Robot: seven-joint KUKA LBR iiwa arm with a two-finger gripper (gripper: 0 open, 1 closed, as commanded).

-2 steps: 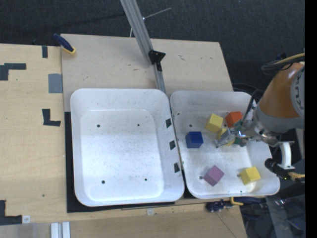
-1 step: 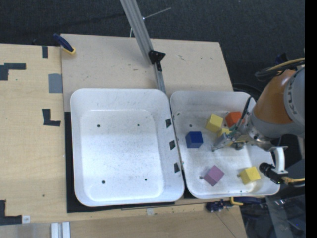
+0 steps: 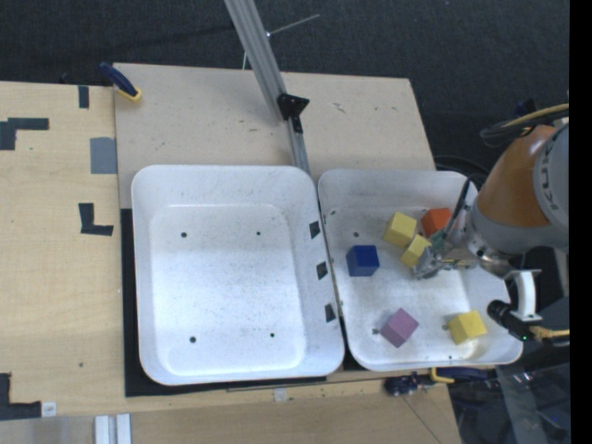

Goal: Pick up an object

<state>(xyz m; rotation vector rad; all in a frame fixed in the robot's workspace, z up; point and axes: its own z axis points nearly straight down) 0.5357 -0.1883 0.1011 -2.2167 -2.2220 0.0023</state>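
Two white bins sit side by side on the bench, and the right bin holds all the loose pieces. The gripper is low inside it, near the bin's middle right, but its tip is small and blurred, so its grip cannot be made out. A small yellow block lies right against the tip; whether it is grasped or merely touched cannot be told. An orange piece just behind the gripper is partly hidden by it, and its shape is unclear. A larger yellow block sits beside the small one, toward the bin's centre. A blue cube rests left of the gripper, nearer the bin's left wall. A purple cube and another yellow block lie near the bin's front wall. The arm reaches in over the bin's right wall, its orange band bulky and cut off at the frame edge, the wrist angled down toward the blocks.
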